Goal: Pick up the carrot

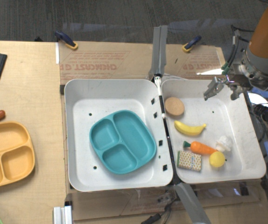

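The carrot point(201, 148), orange with a green stub at its left end, lies in the near part of the right bin point(239, 120), between a patterned block and a lemon. My gripper point(223, 89) hangs at the bin's far right, well above and behind the carrot. Its two dark fingers are spread apart with nothing between them.
In the right bin lie a round tan cookie point(174, 106), a banana point(189, 128), a yellow lemon point(217, 159), a small white piece point(223, 143) and a patterned block point(189, 161). The left bin point(78, 120) holds a teal divided plate point(121, 141). An orange tray point(5, 155) sits far left.
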